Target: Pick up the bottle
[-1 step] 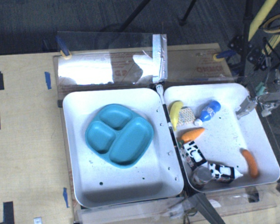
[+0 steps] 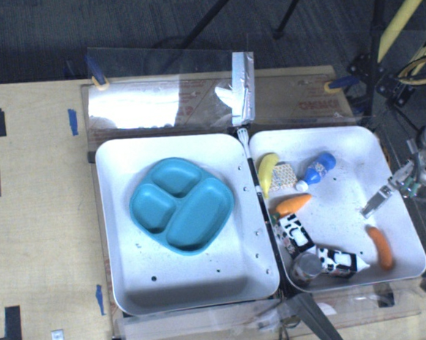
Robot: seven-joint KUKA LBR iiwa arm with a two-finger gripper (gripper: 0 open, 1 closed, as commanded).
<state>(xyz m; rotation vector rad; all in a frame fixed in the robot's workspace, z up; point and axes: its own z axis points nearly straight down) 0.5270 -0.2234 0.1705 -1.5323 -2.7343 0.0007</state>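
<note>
Along the near wall of the right bin [image 2: 408,264] lies a black-and-white object [image 2: 336,260], with what looks like a round clear lid [image 2: 306,267] just beside it toward the near left corner. A sausage-shaped orange piece [image 2: 381,246] rests near the near right corner, well apart from the task's thing. Further in, a black-and-white patterned item [image 2: 295,232] sits by the left wall, touching or nearly touching a carrot [image 2: 293,204]. Beyond the carrot stand a banana [image 2: 267,171] and a pale speckled sponge-like block [image 2: 284,175], close together by the left wall.

The bottle [image 2: 316,170], white with a blue cap, lies on its side toward the far left part of the right bin, just beside the block, its cap end pointing toward the far right corner. The gripper [image 2: 382,196] reaches in over the right wall, apart from the bottle and holding nothing; whether its jaws are spread or closed I cannot tell.

The left bin [image 2: 126,282] carries a blue divided plate [image 2: 182,203].

To do this step well, I judge the gripper should travel toward the far left, line its fingers across the bottle's narrow width rather than along its length, and descend on the body, clear of the block and the carrot. A round, lying bottle may roll when nudged, so a centred, slow close seems wise.
</note>
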